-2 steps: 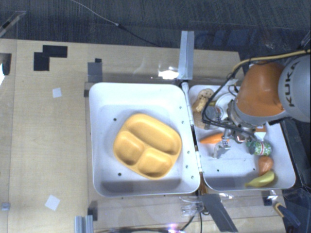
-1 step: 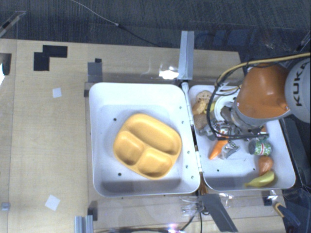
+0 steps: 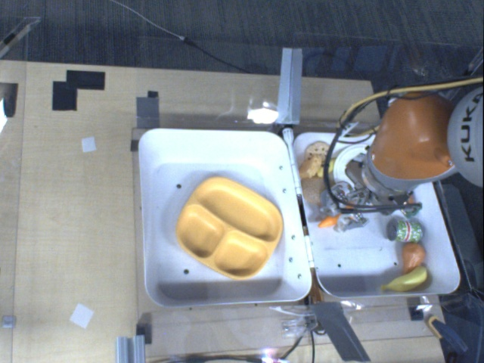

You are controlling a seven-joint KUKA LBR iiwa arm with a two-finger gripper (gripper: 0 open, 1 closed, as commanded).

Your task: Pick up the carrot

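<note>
The carrot (image 3: 327, 221) is a small orange piece lying near the left wall of the right bin (image 3: 363, 267). My gripper (image 3: 346, 206) hangs low over that bin, just up and to the right of the carrot and very close to it. The arm's orange band (image 3: 412, 136) and wrist cover the bin's back half. The view does not show whether the gripper touches the carrot.
A yellow divided plate (image 3: 229, 225) lies in the left bin (image 3: 162, 172). The right bin also holds a cookie (image 3: 314, 159) at the back left, a green-and-white ball (image 3: 408, 230), a reddish-orange item (image 3: 414, 255) and a banana (image 3: 406, 280) at the front right.
</note>
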